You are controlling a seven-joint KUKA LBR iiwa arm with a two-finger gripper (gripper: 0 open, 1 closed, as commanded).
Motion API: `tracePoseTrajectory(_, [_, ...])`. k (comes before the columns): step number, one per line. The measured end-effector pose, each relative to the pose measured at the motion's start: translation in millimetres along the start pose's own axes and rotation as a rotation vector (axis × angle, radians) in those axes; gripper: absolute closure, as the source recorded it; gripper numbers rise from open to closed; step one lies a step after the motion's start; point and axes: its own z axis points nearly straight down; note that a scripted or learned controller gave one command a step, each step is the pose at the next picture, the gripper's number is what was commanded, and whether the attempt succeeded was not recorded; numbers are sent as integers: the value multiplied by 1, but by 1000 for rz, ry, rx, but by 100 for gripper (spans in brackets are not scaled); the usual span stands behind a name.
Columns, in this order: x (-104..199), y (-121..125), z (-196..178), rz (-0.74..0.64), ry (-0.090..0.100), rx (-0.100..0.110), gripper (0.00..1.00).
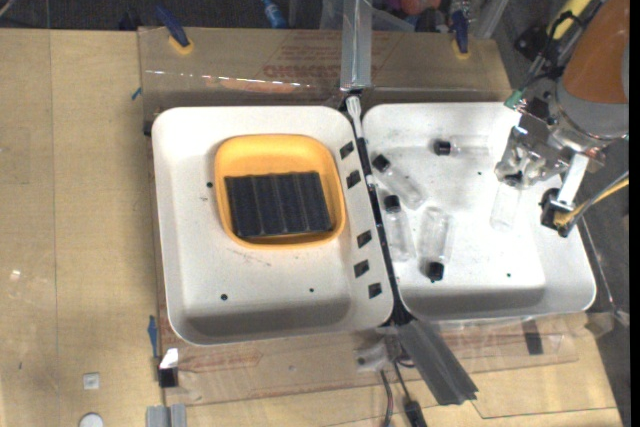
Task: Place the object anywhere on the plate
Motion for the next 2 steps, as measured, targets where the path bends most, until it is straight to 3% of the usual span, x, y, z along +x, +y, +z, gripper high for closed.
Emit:
tracePoseTrajectory(1, [36,26,-48,40,-3,-2,100])
tracePoseTrajectory(2, [51,40,-58,-39,-4,-4,100])
